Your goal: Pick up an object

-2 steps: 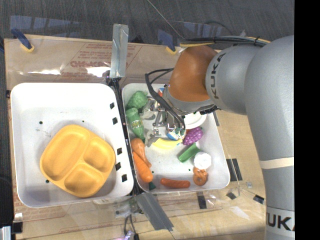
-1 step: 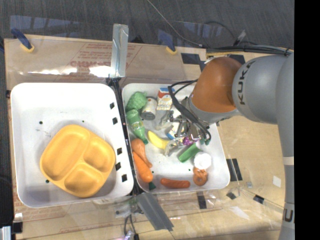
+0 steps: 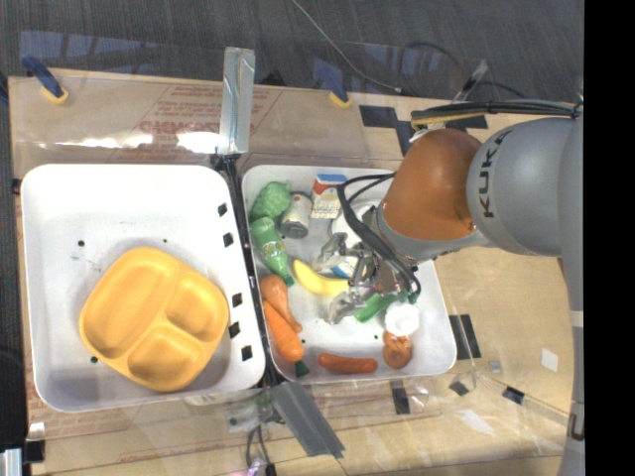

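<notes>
two white bins (image 3: 40, 266) seen side by side, yellow tray (image 3: 154, 315) laid in left one, gripper (image 3: 355, 291) lowered among toy food in right bin, beside banana (image 3: 316, 281), finger spread cannot be told

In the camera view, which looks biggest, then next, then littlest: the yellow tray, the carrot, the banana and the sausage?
1. Yellow divided tray, by far the biggest.
2. Carrot.
3. Banana and sausage look about the same length, and the gripper hides part of the banana, so I won't rank them.

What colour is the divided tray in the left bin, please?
Yellow; the divided tray shows clearly in the camera view.
</notes>
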You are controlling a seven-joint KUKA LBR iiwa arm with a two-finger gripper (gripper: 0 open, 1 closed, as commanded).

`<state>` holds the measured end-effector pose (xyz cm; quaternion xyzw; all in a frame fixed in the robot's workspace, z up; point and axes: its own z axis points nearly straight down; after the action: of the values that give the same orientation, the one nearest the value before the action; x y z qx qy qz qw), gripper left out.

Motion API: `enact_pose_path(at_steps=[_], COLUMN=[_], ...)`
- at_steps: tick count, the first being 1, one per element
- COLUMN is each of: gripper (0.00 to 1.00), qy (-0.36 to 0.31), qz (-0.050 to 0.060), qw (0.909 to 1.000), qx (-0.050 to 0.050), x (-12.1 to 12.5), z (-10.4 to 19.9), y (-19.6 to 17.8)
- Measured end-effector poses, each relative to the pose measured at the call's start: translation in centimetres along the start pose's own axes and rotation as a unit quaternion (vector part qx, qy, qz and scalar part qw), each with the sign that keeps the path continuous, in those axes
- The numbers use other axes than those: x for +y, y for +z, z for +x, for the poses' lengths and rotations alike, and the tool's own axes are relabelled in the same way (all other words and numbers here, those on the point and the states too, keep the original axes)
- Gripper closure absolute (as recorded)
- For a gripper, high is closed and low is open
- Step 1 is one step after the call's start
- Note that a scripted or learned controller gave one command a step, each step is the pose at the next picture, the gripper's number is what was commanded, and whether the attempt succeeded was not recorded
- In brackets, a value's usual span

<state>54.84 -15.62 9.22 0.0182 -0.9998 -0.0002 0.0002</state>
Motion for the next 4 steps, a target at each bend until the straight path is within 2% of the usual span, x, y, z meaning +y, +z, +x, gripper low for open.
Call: enact_pose_path(at_steps=[1,2,3,4], gripper=[1.00,1.00,1.00,1.00], qy=[-0.004,-0.070,-0.035,0.020], qz=[0.000,0.001,0.001,-0.001], qw=[1.0000,0.9975,0.9994,0.9998], qx=[-0.001,-0.001,-0.004,0.001], x=[0.2,-5.5,-1.5,6.3], z=[-0.2,0.4,-2.2,-1.5], y=[-1.1,-3.2,-10.0,-3.5])
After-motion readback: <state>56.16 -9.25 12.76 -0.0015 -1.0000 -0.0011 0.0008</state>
